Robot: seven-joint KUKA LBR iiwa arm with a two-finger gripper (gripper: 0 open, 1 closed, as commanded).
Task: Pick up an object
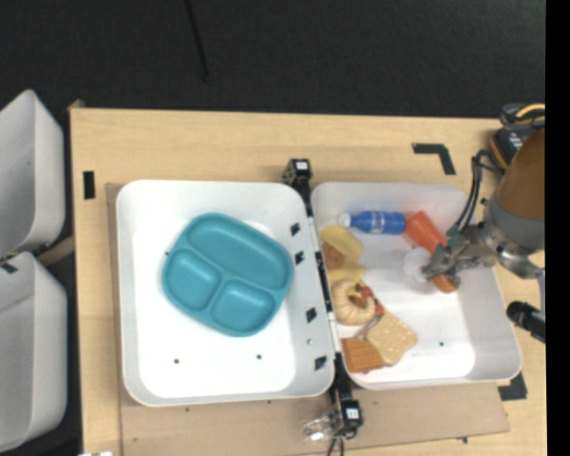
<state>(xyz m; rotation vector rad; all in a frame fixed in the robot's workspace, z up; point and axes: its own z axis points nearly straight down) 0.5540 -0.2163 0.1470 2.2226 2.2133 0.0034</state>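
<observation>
Pale wooden worktop [199,145] against a dark floor, with two shallow white plastic bins side by side. Left bin [138,369] holds a teal plastic plate with three compartments [228,274]. Right bin [484,354] is the busy one — a clear bottle with a blue label [375,221] lying on its side along the top wall, and down the left wall some yellowish toy food, a round pastry-looking piece [354,302] and square tan crackers [380,342].

The gripper [444,266] sits low at the right of that bin, right over an orange, carrot-shaped plastic piece [426,231]. That piece's long axis runs from upper left to lower right, ending under the gripper. I honestly can't tell how wide the gripper is or if it's got anything — too blurry. My guess is the orange piece is the target.
</observation>
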